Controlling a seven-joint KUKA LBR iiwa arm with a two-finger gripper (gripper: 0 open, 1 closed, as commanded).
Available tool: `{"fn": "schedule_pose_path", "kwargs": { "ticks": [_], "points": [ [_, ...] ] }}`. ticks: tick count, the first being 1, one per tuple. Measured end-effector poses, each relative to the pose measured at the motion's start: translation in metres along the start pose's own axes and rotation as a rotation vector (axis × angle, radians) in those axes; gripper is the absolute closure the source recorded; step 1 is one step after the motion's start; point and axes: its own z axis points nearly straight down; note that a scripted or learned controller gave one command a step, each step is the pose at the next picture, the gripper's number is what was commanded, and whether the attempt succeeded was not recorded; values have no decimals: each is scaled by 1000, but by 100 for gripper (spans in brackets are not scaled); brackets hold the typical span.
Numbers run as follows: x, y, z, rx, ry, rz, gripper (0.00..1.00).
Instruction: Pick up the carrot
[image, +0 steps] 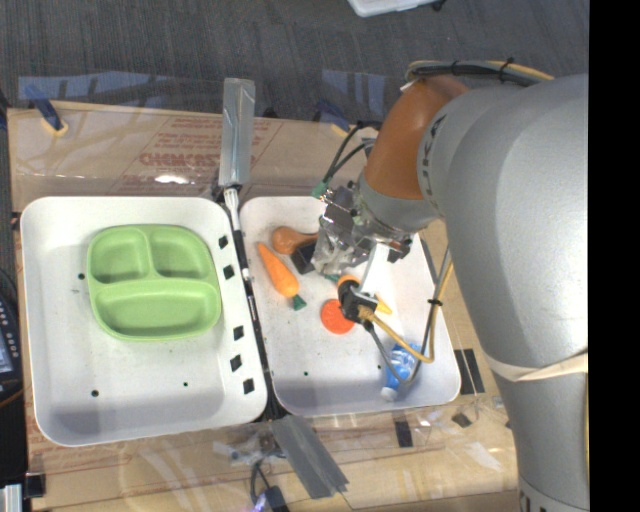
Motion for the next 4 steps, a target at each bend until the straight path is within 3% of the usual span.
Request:
{"fn": "schedule_pose_path", "kwargs": {
  "ticks": [1, 2, 3, 4],
  "points": [
    [2, -24, -35, 1, -1, -155, 100],
    [2, -25, -35, 2, -1, -154, 0],
    [-18, -1, 101, 1, -1, -327, 0],
    [13, 61, 101, 4, -2, -492, 0]
  ]
}}
